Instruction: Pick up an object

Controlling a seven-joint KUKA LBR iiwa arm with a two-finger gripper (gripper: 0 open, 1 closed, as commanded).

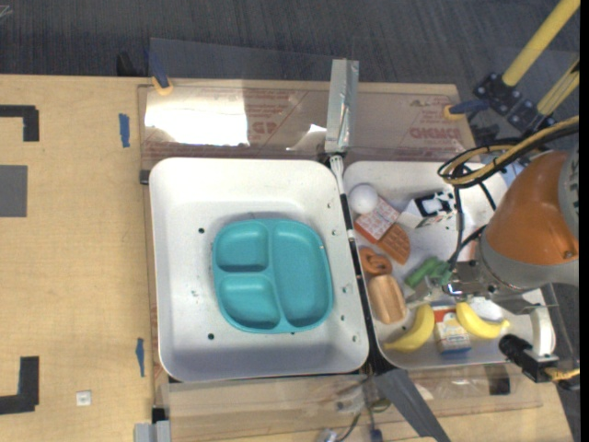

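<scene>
Teal divided tray (pixel 273 275) inside the left white bin (pixel 175 201), on a wooden bench (pixel 64 247).

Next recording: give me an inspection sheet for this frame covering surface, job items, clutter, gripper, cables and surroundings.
Surface: two white bins side by side, left bin, right bin.
Job's things: in the right bin, two bananas, white ball, bread-like piece, green item, small cartons.
Clutter: teal divided tray in the left bin.
Gripper: gripper low over the right bin; finger state unclear.
Cables: black and yellow cables looping by the arm.
Surroundings: plywood bench, blue tape marks, clear panels behind.
</scene>
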